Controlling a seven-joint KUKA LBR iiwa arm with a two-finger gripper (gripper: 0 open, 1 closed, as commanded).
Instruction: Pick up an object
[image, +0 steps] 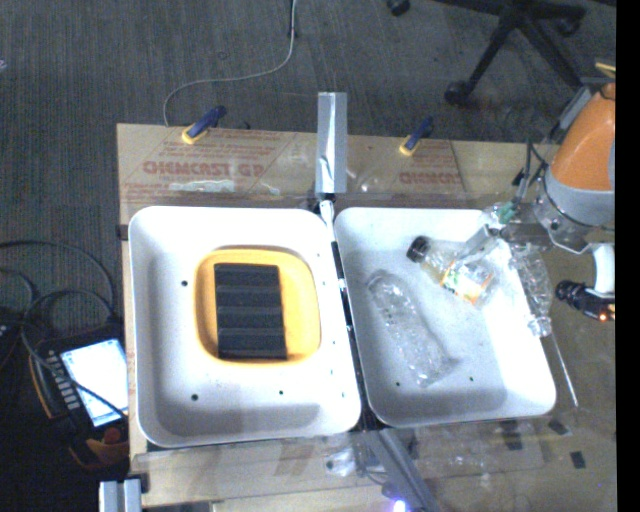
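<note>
A small clear bottle (455, 265) with a black cap and a coloured label lies tilted in the upper part of the right bin (480, 395). A larger clear plastic bottle (405, 325) lies diagonally in that bin's middle. In the left bin (160, 300) rests a yellow sponge with a black ribbed top (250, 308). My gripper (510, 245) hangs over the right bin's upper right corner, just right of the small bottle. The grey wrist and orange band (585, 160) rise behind it.
A metal post (331, 145) stands at the back between the bins. Two blue and yellow clamps (203, 123) (418, 134) hold the board behind them. Cables and a tablet (85, 375) lie on the floor at left. A chair base (510, 50) stands at the top right.
</note>
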